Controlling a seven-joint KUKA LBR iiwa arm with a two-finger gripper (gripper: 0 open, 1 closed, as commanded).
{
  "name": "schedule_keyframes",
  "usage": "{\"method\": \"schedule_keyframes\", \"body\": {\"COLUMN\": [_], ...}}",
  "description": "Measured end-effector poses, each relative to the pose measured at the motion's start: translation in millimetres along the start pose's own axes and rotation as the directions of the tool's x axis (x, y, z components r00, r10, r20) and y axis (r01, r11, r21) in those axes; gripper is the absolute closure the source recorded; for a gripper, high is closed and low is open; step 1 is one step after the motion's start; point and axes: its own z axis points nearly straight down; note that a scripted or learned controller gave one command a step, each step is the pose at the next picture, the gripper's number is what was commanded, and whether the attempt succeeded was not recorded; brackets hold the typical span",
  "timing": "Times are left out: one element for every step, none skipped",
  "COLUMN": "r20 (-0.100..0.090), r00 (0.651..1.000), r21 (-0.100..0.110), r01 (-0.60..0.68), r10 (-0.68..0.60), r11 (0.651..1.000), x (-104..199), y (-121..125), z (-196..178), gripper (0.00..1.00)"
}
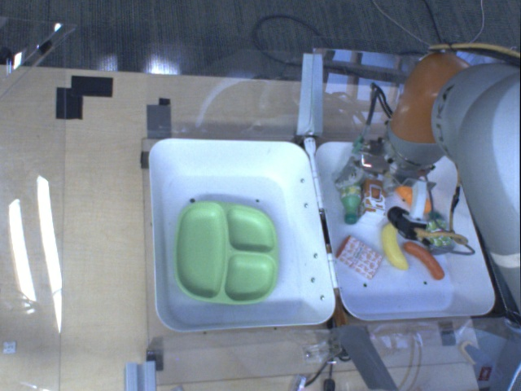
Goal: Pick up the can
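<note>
Two shallow white plastic bins are seen side by side on the pale wooden counter. In the left bin a light green three-compartment plastic tray lies flat, toward the near side.

The right bin holds a cluster of small items. A yellow toy banana lies near the centre, with an orange-red sausage-shaped piece just to its right. A flat packet with a red-and-white checked pattern lies to the left of the banana. A small green bottle-shaped item stands further back, beside a small box with a brown-and-white label. A black curved item is seen close beside the banana's far end.

The grey arm with the orange band is lowered over the far part of the right bin. The tool is placed at the back of the cluster, above the green bottle-shaped item. Whether it is released or clenched cannot be told; nothing is clearly seen in its grasp.

The can cannot be picked out with certainty; a greyish metallic shape just beside the tool may be it.
</note>
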Motion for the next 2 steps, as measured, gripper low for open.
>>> {"method": "schedule_keyframes", "body": {"r20": [-0.003,0.001], "r00": [1.0,0.933], "r21": [-0.014,0.004], "r01": [0.003,-0.36], "r10": [-0.003,0.36], "r11": [1.0,0.933], "x": [2,84], "y": [4,14], "z": [-17,-89], "gripper": [1.0,1.0]}}
